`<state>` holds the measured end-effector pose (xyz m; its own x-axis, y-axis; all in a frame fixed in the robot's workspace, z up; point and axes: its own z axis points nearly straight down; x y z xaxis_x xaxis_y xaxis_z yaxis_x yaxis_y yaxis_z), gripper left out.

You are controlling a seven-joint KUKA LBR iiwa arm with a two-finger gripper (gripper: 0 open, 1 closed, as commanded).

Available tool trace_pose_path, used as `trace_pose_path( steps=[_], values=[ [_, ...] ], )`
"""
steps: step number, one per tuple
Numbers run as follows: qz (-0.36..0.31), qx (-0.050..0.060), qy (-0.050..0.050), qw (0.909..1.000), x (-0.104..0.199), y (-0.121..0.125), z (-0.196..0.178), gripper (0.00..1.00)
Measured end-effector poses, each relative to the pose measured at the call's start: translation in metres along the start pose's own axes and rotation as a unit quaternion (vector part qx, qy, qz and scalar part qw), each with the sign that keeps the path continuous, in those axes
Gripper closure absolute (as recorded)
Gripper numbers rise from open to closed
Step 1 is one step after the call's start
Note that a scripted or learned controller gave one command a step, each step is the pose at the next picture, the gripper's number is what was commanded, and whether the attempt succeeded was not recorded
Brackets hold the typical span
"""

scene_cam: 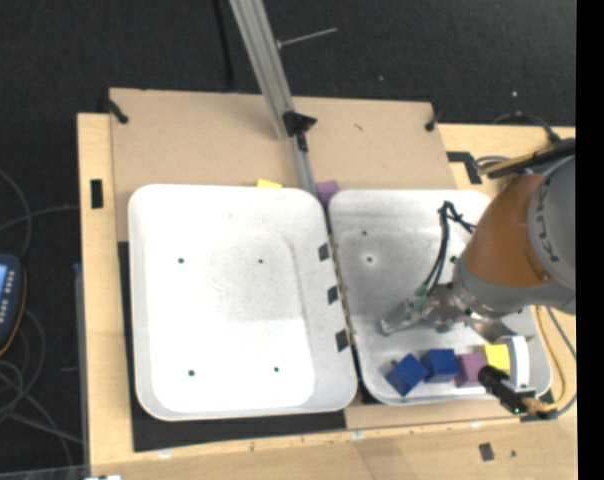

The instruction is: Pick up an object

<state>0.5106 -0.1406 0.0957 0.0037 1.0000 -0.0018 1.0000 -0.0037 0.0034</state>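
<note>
While the grey arm (522,248) with its orange band reaches in from the right, its end effector (407,316) hangs low over the right-hand white bin (382,228), angled toward that bin's middle. Whether its fingers are apart or together cannot be told from this slanted overhead view, and no object shows between them.

Along the near edge of the right bin lies a small cluster of blocks. One dark blue block (405,373) sits nearest the bin's front left, a second blue block (442,363) is just beside it to the right, a purple block (471,369) follows, and a yellow block (497,355) lies close to the arm's wrist. All rest on the bin floor, near the end effector but below and to its right.

Beside it, the left white bin (227,298) sits on the tan counter (182,133). A metal pole (267,58) slants up from the far side between the bins.
</note>
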Motion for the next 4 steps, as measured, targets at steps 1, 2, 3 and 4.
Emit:
trace_pose_path(
  steps=[1, 2, 3, 4],
  values=[
    [-0.006, -0.003, 0.001, 1.0000, 0.063, 0.010, -0.106, 0.00],
    [-0.004, -0.001, 0.001, 1.0000, 0.067, -0.011, -0.137, 0.00],
    [0.000, 0.000, 0.000, 1.0000, 0.014, 0.029, 0.000, 0.00],
    [-0.001, -0.002, 0.000, 1.0000, 0.014, 0.031, -0.013, 1.00]
  ],
)
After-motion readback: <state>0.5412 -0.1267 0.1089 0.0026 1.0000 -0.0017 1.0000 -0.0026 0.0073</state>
